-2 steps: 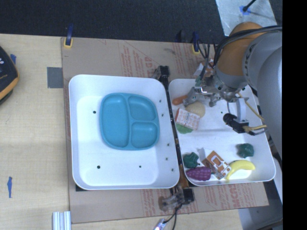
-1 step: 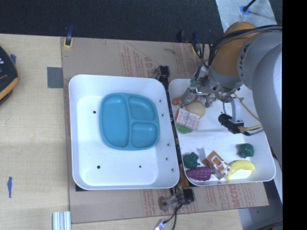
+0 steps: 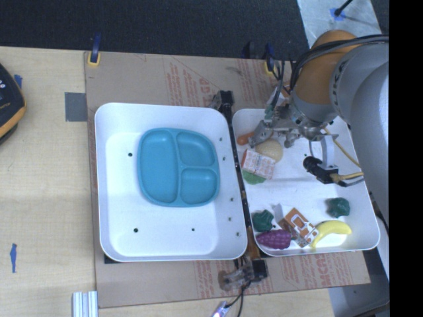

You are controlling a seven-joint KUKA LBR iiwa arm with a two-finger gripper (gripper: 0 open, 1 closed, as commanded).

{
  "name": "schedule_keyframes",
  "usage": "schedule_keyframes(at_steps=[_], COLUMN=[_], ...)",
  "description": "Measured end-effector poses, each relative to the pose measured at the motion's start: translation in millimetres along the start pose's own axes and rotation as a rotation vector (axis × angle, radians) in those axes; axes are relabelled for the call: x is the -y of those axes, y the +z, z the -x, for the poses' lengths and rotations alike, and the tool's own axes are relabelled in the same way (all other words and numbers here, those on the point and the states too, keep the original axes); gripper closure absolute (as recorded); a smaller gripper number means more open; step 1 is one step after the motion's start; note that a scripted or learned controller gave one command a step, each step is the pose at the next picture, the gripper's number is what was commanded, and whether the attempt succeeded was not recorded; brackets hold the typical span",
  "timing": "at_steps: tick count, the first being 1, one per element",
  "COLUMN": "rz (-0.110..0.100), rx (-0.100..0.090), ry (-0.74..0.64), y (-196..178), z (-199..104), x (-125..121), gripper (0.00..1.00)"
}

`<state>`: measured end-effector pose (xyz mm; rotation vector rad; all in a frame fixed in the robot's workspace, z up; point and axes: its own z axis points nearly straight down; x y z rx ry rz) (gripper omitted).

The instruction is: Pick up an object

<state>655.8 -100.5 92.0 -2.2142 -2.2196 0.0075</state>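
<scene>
**Gripper low in the right bin**

You see a cardboard-covered wooden bench (image 3: 46, 190) against dark carpet (image 3: 165, 8). The two-finger gripper (image 3: 274, 134) hangs over a pale round food piece (image 3: 269, 149) in the right shallow white bin (image 3: 297, 190); whether it grasps anything, you cannot tell.

A robotics lab: clamped cardboard sheet (image 3: 198, 78) on a wooden bench (image 3: 39, 197), two white bins (image 3: 109, 177), taped floor
</scene>
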Motion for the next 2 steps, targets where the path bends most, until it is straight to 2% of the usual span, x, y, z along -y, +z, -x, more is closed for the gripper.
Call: schedule_keyframes(at_steps=[1, 2], rz=[0.004, 0.003], rx=[0.001, 0.002], ry=[-0.002, -0.001], y=[-13.3, -0.1], z=[0.7, 10.0], x=[-1.8, 81.1], gripper=[1.00, 1.00])
